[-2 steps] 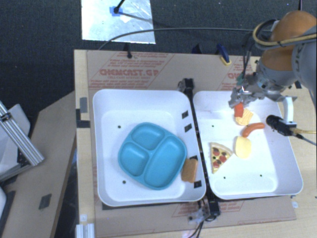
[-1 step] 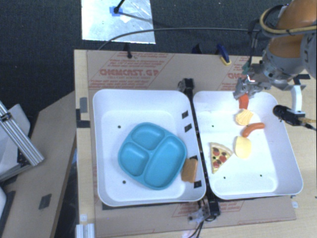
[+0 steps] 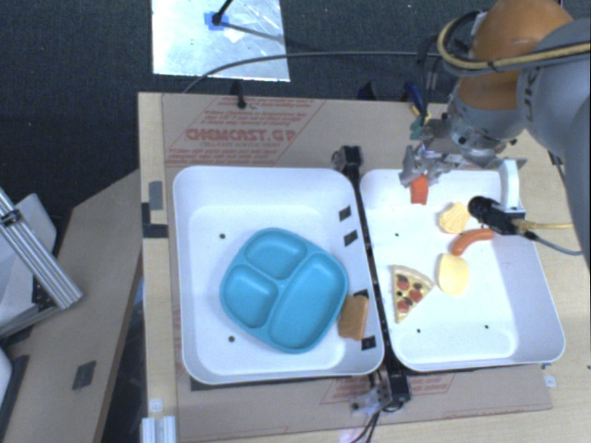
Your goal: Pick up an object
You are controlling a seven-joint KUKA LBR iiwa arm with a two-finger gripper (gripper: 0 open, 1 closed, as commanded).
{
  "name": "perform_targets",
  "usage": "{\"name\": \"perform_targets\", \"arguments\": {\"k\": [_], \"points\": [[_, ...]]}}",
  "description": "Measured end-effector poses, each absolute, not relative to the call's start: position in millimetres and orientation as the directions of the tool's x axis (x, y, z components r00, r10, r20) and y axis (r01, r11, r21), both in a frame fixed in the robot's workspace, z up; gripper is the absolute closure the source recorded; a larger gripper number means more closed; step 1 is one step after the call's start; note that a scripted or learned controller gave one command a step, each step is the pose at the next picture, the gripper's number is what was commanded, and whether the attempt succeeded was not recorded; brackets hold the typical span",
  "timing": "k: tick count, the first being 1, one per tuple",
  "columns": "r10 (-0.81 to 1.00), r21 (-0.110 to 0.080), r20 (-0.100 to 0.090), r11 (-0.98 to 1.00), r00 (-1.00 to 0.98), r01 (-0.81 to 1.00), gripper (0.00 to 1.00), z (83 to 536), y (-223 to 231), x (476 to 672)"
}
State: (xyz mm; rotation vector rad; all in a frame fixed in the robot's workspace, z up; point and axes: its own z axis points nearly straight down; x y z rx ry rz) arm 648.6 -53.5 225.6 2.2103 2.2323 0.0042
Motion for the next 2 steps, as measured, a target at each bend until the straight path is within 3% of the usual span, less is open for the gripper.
{"name": "perform_targets", "arguments": {"k": [2], "points": [[1.000,0.001,0.002,0.010,-0.010,1.000,1.00,209.5,58.9,649.6]]}}
